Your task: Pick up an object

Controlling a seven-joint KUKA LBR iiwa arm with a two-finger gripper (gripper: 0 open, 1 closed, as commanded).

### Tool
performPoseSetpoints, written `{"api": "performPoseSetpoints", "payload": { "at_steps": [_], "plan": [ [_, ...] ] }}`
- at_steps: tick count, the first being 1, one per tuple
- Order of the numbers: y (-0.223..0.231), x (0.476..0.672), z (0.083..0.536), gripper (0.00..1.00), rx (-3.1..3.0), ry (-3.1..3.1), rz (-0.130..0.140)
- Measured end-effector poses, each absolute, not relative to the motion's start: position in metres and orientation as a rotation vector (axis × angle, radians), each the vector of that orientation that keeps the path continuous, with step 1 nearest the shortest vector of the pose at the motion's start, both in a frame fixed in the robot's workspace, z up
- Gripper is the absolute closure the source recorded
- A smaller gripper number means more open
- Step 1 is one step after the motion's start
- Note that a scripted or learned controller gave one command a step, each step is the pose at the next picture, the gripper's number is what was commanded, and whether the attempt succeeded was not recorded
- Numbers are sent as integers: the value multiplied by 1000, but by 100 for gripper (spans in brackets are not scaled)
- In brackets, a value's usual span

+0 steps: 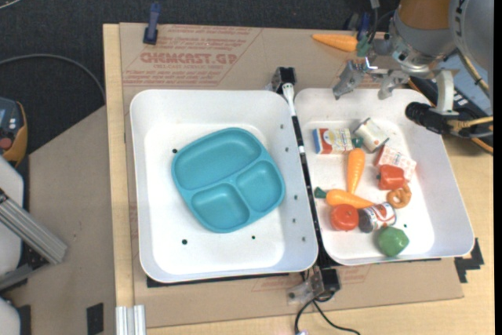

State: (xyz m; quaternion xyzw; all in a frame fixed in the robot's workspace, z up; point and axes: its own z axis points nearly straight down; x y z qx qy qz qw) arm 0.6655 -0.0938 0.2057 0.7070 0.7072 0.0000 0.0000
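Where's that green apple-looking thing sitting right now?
The green apple lies in the right bin, at its near corner, just right of the red tomato and a small can.

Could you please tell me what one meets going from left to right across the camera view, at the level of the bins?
Left bin → teal divided plate → right bin → upright carrot → pretzel.

Glossy plastic bins (149,192) — matt teal tray (227,178)
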Motion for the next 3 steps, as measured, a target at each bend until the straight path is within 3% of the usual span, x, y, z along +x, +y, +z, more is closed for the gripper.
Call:
{"api": "performPoseSetpoints", "payload": {
  "at_steps": [1, 2, 3],
  "plan": [
    [-113, 650, 118, 0, 2202, 2207, 20],
    [-93, 619, 162, 0, 2218, 2222, 4],
    [-103, 590, 151, 0, 2227, 2222, -4]
  ]
}}
